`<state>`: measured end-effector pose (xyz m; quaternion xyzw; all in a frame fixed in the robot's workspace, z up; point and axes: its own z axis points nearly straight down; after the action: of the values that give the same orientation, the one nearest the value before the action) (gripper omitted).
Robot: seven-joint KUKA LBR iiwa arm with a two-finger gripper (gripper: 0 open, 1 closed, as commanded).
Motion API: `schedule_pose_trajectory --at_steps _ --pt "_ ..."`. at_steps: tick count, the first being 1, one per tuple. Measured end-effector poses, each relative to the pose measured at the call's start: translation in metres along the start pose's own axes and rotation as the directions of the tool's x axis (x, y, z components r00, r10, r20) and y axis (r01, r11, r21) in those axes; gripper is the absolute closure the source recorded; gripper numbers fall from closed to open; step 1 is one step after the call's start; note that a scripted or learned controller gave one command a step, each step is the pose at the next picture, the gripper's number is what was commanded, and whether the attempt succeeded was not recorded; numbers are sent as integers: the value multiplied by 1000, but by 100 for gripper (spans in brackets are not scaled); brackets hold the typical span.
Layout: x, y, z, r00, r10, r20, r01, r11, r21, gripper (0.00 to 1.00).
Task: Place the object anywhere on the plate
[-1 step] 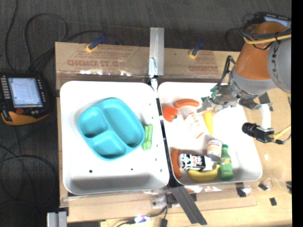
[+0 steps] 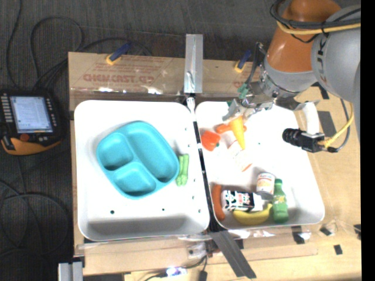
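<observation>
Landmark: the blue plate (image 2: 138, 166), a three-compartment dish lying tilted in the left bin (image 2: 88, 215); every place below is given from it.
Arm: the grey arm with its orange band reaches in from the far right of the plate, its wrist bent down over the upper part of the right bin (image 2: 304, 174).
Gripper: the gripper (image 2: 245, 109) hangs well to the right of the plate and a little above its level, across the divider between the two bins.
Fingers: they look clenched on the top end of an orange cone-shaped object (image 2: 238, 131), which hangs below them, tilted; the contact is small and partly hidden, so I judge the hold likely rather than certain.
Task's thing: that orange cone-shaped object, well apart from the plate and over the right bin, not yet carried across.
Beside it: a red-orange piece (image 2: 209, 138) sits just left of the cone, nearer the plate, close to the divider.
Green piece: a slim green thing (image 2: 183, 170) leans against the left bin's wall, just beside the plate's right rim.
Heap: a banana (image 2: 252, 216), a black-and-white carton (image 2: 241, 200), a green bottle (image 2: 280, 204) and a small jar (image 2: 265, 183) crowd the right bin's lower corner, right of and below the plate.
Why so: the cone hangs from its top, probably for free travel over the divider.
Step in hand: lifting, then a leftward carry.
</observation>
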<state>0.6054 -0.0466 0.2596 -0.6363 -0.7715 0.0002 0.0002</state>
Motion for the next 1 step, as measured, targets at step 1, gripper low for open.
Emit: schedule_pose_trajectory --at_steps 1 --pt "84 17 54 984 -179 -1 179 984 2 100"
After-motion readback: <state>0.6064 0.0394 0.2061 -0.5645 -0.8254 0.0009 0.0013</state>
